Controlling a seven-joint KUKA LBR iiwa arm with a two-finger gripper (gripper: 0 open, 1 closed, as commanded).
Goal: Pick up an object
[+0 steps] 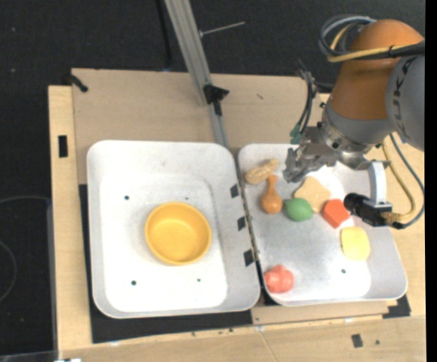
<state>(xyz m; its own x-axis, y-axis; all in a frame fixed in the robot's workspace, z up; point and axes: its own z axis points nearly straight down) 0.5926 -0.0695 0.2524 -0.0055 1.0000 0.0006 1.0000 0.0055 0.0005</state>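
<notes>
Hovering over the right bin, nothing lifted yet

Hanging low, the gripper [300, 166] sits above the tan block [313, 192]; whether it is apart or together, I cannot tell. Just beside lie a green ball [299, 210], an orange pear-shaped piece [271, 198] and a beige peanut shape [261, 173]. All rest in the right bin [320, 281]. Judging by this, the pick is not yet done; descent, closing and lifting remain.
</notes>
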